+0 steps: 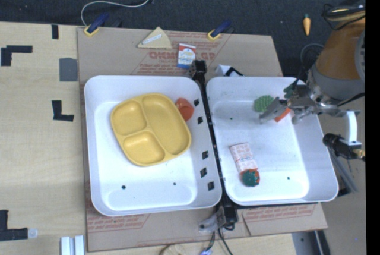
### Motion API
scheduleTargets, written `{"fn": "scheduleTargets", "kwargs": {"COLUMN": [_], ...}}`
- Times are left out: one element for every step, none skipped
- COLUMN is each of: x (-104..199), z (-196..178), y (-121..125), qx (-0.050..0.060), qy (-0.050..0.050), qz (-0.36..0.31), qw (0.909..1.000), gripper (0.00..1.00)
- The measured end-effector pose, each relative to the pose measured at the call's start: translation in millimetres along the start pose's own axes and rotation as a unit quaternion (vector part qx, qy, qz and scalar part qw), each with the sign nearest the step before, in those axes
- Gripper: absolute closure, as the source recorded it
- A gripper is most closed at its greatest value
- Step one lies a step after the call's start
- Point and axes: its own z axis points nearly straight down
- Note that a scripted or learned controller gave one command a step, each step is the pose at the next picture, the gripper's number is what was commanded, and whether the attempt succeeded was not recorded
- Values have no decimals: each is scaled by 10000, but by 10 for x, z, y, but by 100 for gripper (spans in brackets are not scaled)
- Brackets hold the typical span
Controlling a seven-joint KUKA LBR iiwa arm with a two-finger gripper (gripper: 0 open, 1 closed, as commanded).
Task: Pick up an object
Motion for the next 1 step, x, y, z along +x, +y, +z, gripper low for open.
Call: {"fn": "scheduleTargets", "kwargs": {"x": [490], "z": [936], "y": [-304], "qx": [36], "qy": [20], "qz": [-6], "qw": [10000], "gripper": [0]}}
